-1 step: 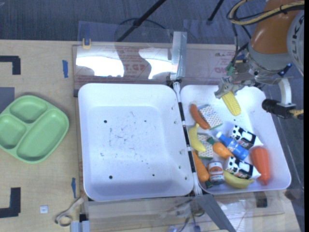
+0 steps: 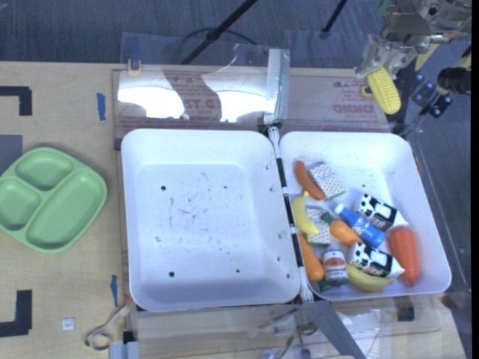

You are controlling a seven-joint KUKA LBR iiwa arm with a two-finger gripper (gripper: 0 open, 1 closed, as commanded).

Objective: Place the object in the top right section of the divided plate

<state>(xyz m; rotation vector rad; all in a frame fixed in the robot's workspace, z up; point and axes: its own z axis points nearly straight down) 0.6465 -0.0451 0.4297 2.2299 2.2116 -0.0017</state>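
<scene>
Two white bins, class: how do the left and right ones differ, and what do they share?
1. The left bin has a scuffed, bare floor; the right bin holds toy food, including a carrot and a banana.
2. The left bin lies nearer the green divided plate.
Both are shallow and white.

One fixed camera, high over the bench, looking down at a slant.

It takes in both white bins [image 2: 202,223] side by side across the middle, the green divided plate [image 2: 51,199] at the left edge, dark floor along the top, and the arm [image 2: 419,13] entering at upper right, all from a moderate distance.
</scene>
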